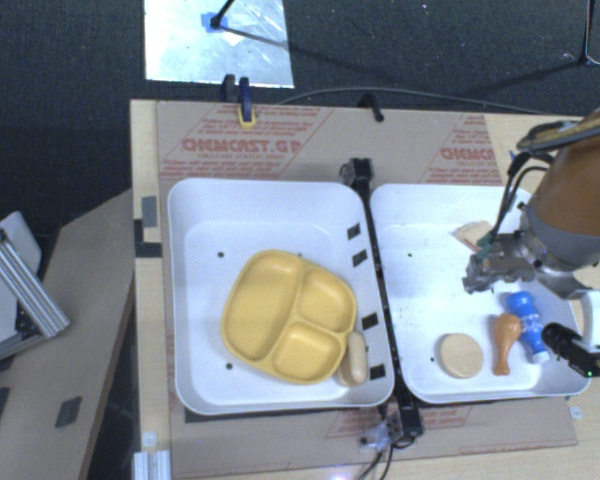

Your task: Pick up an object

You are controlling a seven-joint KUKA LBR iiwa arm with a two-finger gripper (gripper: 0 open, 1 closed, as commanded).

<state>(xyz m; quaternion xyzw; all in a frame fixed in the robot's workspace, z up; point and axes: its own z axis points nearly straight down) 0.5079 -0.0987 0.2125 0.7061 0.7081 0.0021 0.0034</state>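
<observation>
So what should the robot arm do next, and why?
Probably lower the gripper a little toward the blue object just below it in the right bin. It sits above the bin floor with nothing seen between its fingers, and the blue object, wooden piece and tan disc lie close by.

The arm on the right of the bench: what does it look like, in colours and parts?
The arm has a grey rounded body with a broad orange band above the wrist. Thin dark cables run along it. Its hand is small, dark grey metal.
</observation>
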